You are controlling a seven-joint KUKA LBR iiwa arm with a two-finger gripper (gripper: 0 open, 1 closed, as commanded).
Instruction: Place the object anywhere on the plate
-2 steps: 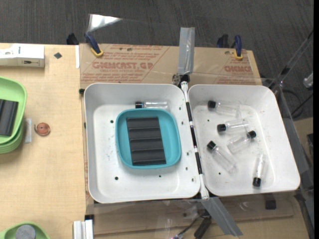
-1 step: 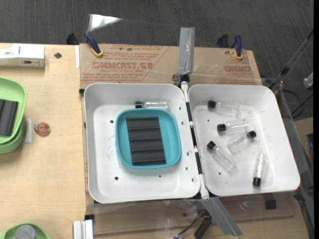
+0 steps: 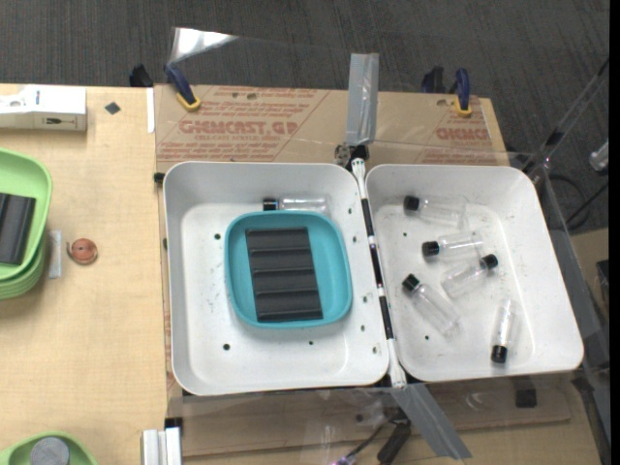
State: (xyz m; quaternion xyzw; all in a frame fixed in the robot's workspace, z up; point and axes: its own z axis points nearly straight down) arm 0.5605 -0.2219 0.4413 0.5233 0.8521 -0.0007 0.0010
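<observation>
A teal square plate point(image 3: 334, 269) lies in the left white bin point(image 3: 194, 337), with a dark ribbed insert point(image 3: 284, 272) covering its middle. One clear vial with a black cap point(image 3: 294, 204) lies just behind the plate, against the bin's back wall. In the right white bin point(image 3: 542, 356) lie several clear vials with black caps, among them one at the back point(image 3: 433, 206), one in the middle point(image 3: 451, 247), and one near the front right point(image 3: 502, 332).
A cardboard sheet point(image 3: 320, 122) held by blue clamps point(image 3: 180, 85) stands behind the bins. On the wooden bench to the left sit a green tray point(image 3: 29, 192), a white box point(image 3: 41, 109) and a small round orange piece point(image 3: 83, 251).
</observation>
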